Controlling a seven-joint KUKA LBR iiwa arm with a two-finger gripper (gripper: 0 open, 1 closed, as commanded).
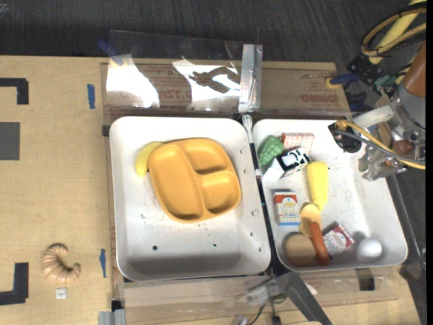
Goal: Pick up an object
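1. Brown board covers the bench (47, 181), with black tape marks along its left side and blue tape bits near the bins; dark carpet shows beyond its far edge.
2. Nearest, at the bench's lower left, a tan curled croissant toy (59, 263) lies on the board, well apart from both bins; a small white tag sits just below it.
3. At the near end of the right bin (385, 202) lie a brown round piece (298, 248), an orange-red stick (318, 241) laid across it, a small red-and-white packet (338, 237) and a white ball (369, 249) in the near right corner.
4. Further in, a white card box (287, 207) lies flat beside a yellow corn-like piece (316, 187); the yellow piece runs lengthwise, its near end touching the stick.
5. At the bin's far end sit a green leafy piece (270, 150), a black-and-white item (293, 161) and a pink patterned packet (298, 141), all close together.
6. In the left bin (128, 215) an orange divided tray (195, 178) lies in the far half; a yellow piece (144, 157) pokes out from under its left edge.
7. Behind the bins, clear plastic and a taped upright strip catch glare.
8. At the right edge the gripper (380, 162) hangs over the right bin's far right rim, with cables around it; whether it is released or clenched cannot be told; nothing visible lies in its grasp.
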